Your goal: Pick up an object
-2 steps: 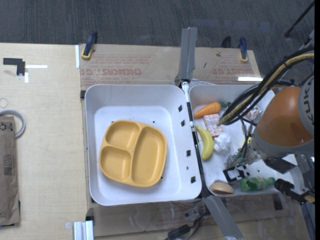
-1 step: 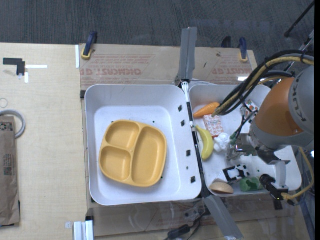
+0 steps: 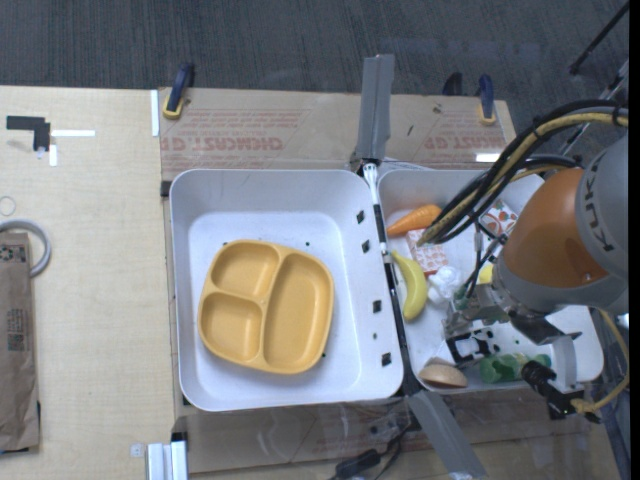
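- my gripper (image 3: 478, 340) is down in the right bin (image 3: 588, 320), near the banana (image 3: 408, 284)
- can't tell if my fingers are open
- yellow plate (image 3: 266, 306) sits in the left bin (image 3: 192, 268)

Bright, even overhead light falls across both bins. The left bin (image 3: 190, 298) shows soft shadows along its walls. The picture is slightly soft, with no strong glare.

A yellow divided plate (image 3: 266, 306) lies in the left bin (image 3: 190, 268). In the right bin (image 3: 590, 353), a banana (image 3: 409, 285) rests along its left wall, a carrot (image 3: 412, 219) near its far-left corner.
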Robot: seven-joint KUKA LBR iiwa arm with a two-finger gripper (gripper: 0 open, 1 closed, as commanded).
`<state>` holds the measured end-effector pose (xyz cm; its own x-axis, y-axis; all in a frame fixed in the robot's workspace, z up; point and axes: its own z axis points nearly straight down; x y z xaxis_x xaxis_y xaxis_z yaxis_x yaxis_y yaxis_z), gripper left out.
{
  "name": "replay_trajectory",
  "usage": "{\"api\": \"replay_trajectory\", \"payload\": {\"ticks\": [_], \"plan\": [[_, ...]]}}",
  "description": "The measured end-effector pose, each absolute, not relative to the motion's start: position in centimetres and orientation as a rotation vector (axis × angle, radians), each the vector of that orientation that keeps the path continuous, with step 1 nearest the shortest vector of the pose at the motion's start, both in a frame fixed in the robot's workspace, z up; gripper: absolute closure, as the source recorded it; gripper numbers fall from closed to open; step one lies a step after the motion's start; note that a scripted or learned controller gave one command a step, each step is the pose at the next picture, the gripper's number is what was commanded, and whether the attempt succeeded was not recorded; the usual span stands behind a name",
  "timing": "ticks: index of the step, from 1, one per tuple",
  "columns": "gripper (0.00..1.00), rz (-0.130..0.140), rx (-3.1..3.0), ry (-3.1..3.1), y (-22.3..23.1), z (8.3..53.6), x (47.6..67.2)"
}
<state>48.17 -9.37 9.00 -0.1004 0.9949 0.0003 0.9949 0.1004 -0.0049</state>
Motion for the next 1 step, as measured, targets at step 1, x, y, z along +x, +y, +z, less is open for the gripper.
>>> {"api": "replay_trajectory", "payload": {"ticks": [1], "plan": [[1.0, 0.009, -2.107, -2.324, -9.46, 9.76, 48.12]]}}
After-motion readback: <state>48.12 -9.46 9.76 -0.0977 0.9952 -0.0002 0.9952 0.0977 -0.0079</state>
